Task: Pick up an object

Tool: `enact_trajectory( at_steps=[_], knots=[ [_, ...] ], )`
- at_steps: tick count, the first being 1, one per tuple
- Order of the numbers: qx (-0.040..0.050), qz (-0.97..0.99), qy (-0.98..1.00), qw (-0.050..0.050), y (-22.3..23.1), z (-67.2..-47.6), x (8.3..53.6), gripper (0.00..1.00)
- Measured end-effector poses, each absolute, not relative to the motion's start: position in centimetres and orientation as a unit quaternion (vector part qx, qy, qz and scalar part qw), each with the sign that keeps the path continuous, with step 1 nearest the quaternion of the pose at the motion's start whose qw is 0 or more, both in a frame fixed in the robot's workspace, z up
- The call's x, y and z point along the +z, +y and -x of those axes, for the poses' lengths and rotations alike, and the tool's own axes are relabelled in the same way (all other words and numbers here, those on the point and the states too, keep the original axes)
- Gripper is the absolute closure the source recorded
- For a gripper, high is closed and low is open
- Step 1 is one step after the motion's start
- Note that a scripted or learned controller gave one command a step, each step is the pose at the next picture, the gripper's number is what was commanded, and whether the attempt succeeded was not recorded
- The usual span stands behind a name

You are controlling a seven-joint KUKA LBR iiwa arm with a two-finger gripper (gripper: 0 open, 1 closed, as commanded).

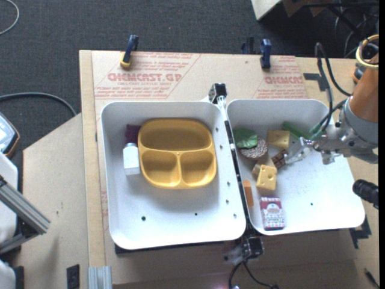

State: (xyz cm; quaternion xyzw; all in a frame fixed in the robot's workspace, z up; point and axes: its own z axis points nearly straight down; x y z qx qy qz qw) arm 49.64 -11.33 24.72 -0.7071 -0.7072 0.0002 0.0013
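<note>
Gripper [299, 151] sits low in the right bin [319, 212], finger state indeterminate, with the nearest candidate, a cheese wedge [278, 139], just left and slightly far of it, and a second wedge [266, 177] left-near.

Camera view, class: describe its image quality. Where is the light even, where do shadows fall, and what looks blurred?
In the camera view, light falls evenly on both white bins, with soft shadow under the yellow divided tray; the dark floor is dim; the claw and the small items around it look soft, so their details are hard to read.
</note>
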Motion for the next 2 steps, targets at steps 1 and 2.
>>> enact_trajectory(
  at_steps=[1,2],
  knots=[
    [0.0018,0.707,-0.707,0.004,-10.8,-49.2,18.5,0.00],
    [0.0016,0.707,-0.707,0.003,-10.4,-49.3,12.2,0.00]
  ],
)
